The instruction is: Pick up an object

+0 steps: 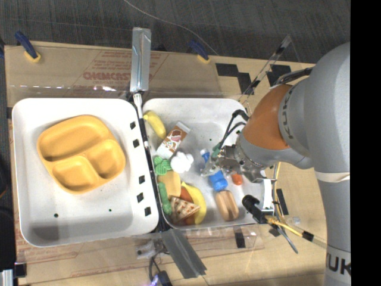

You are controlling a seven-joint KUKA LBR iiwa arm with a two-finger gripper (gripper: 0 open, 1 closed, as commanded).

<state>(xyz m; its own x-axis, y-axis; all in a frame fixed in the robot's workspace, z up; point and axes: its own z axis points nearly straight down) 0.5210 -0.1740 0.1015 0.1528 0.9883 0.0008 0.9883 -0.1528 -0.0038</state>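
Your arm [297, 124] comes in from the right and bends down over the right bin [196, 107], orange band above the wrist, with the gripper [219, 162] low among the toys near the bin's middle. The wrist and cabling hide the fingertips, so you cannot tell from here what state the gripper is in.

Just below the gripper lies a blue block [218, 180], touching or nearly touching it; it may be what the tool is working on, but the view is too crowded to say. Below that, a hot dog [226, 205] lies with its long axis running roughly up and down the view, close to the bin's near wall.

To the left of the gripper you have a white crumpled piece [181, 161], a brown packet [174, 139] tilted on a diagonal, and a banana [155, 125] whose long axis points toward the divider between the bins. A green piece [162, 164], a pizza slice [183, 207] and other food toys crowd the left wall and near-left corner.

Open floor in this bin shows along the far wall and the upper right corner. The left bin [36, 219] holds a yellow divided tray [80, 152], with bare white floor in front of it.
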